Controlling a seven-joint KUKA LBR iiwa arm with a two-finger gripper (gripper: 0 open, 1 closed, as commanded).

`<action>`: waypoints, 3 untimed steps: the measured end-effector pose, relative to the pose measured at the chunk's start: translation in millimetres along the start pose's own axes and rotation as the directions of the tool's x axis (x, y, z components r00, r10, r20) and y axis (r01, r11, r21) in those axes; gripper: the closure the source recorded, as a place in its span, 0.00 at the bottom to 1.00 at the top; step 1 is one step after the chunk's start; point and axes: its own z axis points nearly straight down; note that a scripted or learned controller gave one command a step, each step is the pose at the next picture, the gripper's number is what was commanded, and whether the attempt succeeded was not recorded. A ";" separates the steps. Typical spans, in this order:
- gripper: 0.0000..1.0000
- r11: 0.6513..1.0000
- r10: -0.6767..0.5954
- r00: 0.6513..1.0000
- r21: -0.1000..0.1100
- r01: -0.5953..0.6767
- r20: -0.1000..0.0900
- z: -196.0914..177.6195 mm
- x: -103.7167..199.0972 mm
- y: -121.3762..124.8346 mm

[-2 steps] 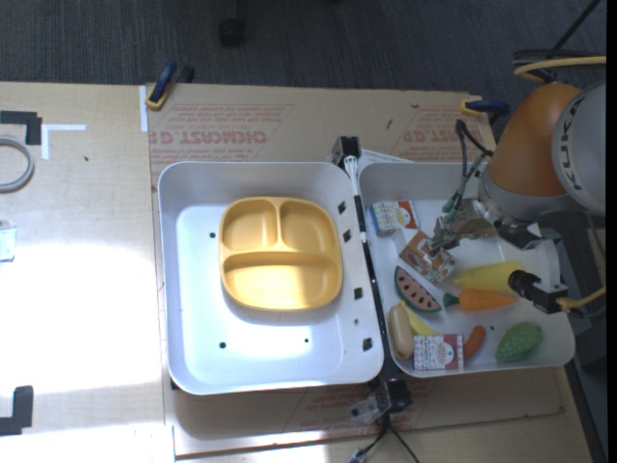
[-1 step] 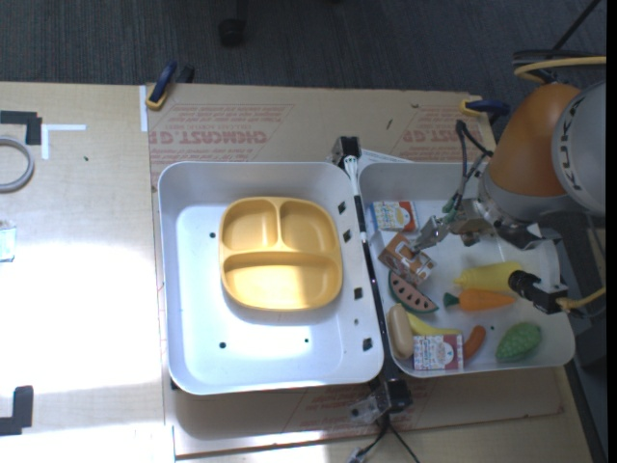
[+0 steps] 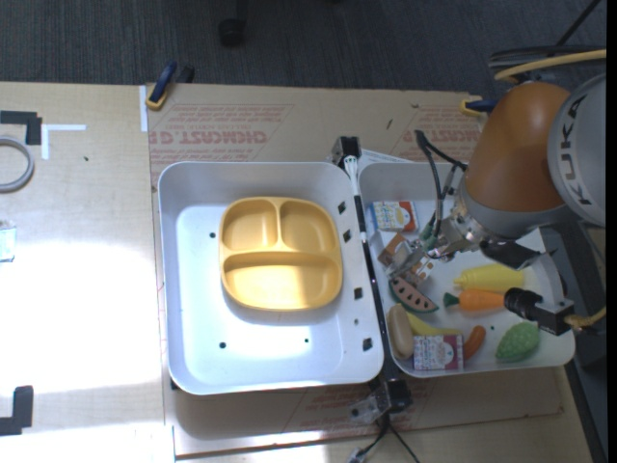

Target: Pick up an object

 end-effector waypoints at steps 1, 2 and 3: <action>0.00 1.000 0.000 1.000 0.000 0.000 0.000 0.0 -0.1 0.0; 0.00 1.000 0.000 1.000 0.000 0.000 0.000 0.0 -0.1 0.0; 0.00 1.000 0.000 1.000 0.000 0.000 0.000 0.0 -0.1 0.0</action>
